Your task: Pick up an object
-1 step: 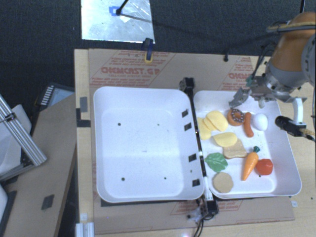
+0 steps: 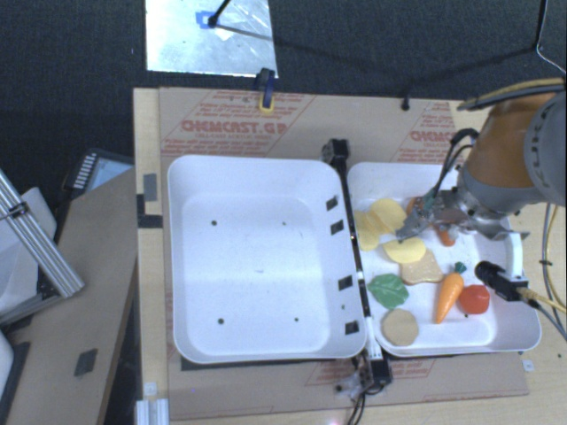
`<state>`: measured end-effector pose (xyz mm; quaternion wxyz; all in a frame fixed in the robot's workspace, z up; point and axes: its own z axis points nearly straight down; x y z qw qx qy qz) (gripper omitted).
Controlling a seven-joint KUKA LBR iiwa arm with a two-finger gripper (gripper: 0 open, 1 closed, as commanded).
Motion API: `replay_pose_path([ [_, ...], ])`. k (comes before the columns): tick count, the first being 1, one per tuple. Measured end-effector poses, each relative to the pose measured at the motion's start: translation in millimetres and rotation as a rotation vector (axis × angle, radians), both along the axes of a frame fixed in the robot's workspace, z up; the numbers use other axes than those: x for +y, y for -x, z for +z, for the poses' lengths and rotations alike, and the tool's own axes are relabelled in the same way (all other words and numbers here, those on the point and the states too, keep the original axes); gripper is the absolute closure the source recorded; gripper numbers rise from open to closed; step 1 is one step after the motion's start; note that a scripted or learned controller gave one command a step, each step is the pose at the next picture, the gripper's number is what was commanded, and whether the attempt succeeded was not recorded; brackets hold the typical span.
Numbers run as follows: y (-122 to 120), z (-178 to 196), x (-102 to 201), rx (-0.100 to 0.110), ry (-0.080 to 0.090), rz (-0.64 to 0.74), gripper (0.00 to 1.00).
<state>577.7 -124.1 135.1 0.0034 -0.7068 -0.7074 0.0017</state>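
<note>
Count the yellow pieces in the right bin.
3, clustered at the bin's left-centre: one at the top, one to its lower left, one below. The arm may hide more.

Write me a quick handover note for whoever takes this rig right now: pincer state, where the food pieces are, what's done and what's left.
Pincer: low in the right bin, over the yellow pieces; whether it is open or shut cannot be told, and nothing is seen held in it.
Things: all in the right bin. Yellow pieces at the upper left, tan slice mid-bin, green leaf, round tan disc at the near left corner, carrot, red tomato beside it.
Done: arm positioned over the pile.
Left: grasp one piece and lift it.
</note>
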Motion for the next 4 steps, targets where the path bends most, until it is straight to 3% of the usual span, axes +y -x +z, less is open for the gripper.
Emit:
replay_pose_path([
  [1,-30.0,-51.6,39.0,-0.009,0.003,0.007,0.0],
  [2,32.0,-51.0,0.7,-0.003,0.002,-0.004,0.0],
  [3,27.8,-39.7,2.9,-0.011,0.003,0.001,1.0],
  [4,-19.3,167.3,16.2,-0.028,0.006,0.007,1.0],
])
